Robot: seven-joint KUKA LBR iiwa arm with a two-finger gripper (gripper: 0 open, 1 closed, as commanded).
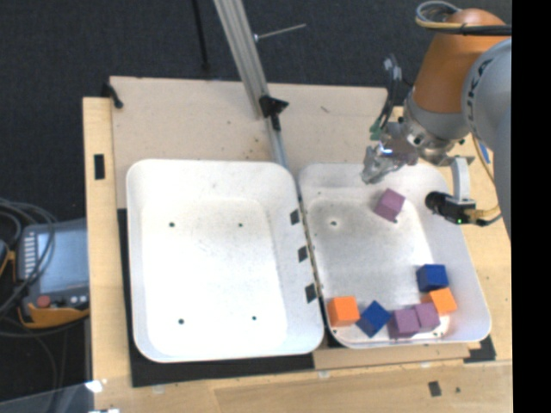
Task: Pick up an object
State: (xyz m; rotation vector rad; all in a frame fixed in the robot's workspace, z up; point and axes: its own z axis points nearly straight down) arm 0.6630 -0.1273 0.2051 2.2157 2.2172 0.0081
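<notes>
My gripper (374, 170) hangs over the far edge of the right bin (344, 188), reaching in from the upper right. A purple cube (389, 205) sits tilted just below and to the right of it, apart from the gripper, with nothing seen between them. Along the bin's near right side lie a blue cube (432, 277), an orange cube (443, 300), two purple cubes (415, 320), another blue cube (374, 317) and an orange cube (343, 310).
The left bin (215, 256) stands beside the right one, with black clips along the shared edge. A slanted metal rail (245, 50) rises behind the bins. A grey pendant (47, 265) with cables sits off the bench at the left.
</notes>
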